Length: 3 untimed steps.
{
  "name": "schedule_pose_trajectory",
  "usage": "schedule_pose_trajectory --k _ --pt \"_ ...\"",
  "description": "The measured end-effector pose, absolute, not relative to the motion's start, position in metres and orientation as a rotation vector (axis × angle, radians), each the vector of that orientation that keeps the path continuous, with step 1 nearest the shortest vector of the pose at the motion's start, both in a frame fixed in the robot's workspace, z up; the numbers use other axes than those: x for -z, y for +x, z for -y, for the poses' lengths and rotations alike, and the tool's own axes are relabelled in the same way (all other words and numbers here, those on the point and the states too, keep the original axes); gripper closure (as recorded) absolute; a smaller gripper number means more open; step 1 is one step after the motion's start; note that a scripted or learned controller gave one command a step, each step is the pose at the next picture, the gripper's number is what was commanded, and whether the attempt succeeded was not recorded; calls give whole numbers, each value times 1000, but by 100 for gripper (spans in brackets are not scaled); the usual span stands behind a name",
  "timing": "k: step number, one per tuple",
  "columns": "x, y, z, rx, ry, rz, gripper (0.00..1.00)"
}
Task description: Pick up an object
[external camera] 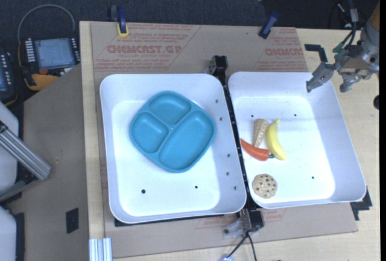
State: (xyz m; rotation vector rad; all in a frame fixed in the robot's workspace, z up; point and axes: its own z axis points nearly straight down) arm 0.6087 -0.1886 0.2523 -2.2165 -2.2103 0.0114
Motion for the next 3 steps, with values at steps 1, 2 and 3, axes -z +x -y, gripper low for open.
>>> schedule_pose_trajectory --k 1,2,3 --pt "-259 611 188 -1 -2221 2221 0" --pt "-216 614 187 -5 -2218 2218 0" --pt "-159 605 192 -6 -2218 2215 0"
